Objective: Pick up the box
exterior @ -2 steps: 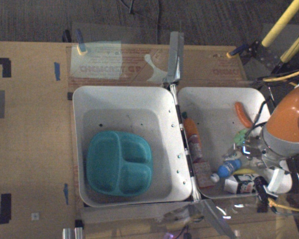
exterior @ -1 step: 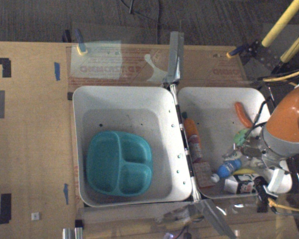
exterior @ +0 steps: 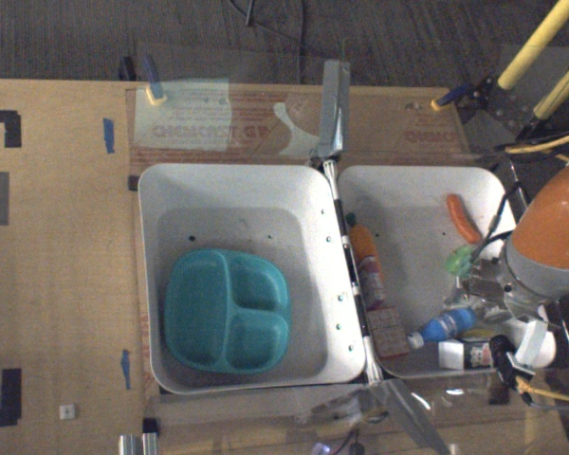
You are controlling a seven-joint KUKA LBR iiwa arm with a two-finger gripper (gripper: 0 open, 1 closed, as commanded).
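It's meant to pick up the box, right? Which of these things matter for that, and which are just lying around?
For the job:
box, low in the right bin
claw

Just lying about:
teal divided plate in the left bin
orange bottle
blue bottle
white bottle
orange stick-shaped item

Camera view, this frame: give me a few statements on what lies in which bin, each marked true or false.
1. The teal divided plate lies in the left bin. True.
2. The orange carrot-like piece lies in the left bin. False: it lies in the right bin.
3. A blue-capped bottle lies in the right bin. True.
4. The arm reaches over the left bin. False: it is over the right bin's right side.
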